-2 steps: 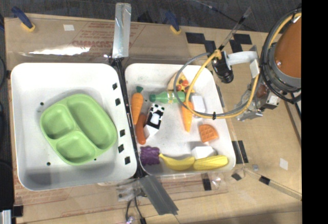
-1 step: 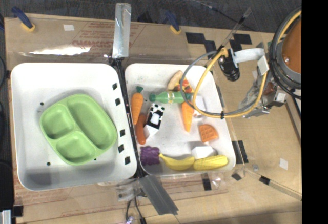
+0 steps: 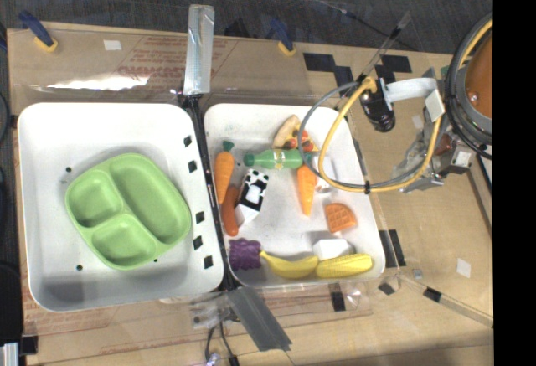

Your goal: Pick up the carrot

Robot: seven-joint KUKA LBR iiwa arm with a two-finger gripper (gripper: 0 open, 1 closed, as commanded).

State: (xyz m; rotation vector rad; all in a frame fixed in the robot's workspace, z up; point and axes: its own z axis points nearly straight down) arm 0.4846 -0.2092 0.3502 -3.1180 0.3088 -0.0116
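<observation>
End effector [image 3: 423, 162] hangs just outside the right-hand bin [image 3: 280, 232]; whether open or closed, cannot tell.

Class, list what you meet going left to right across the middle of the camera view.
Green three-compartment plastic plate, long orange carrot, black-and-white toy carton, shorter orange carrot, orange ridged slice.
</observation>
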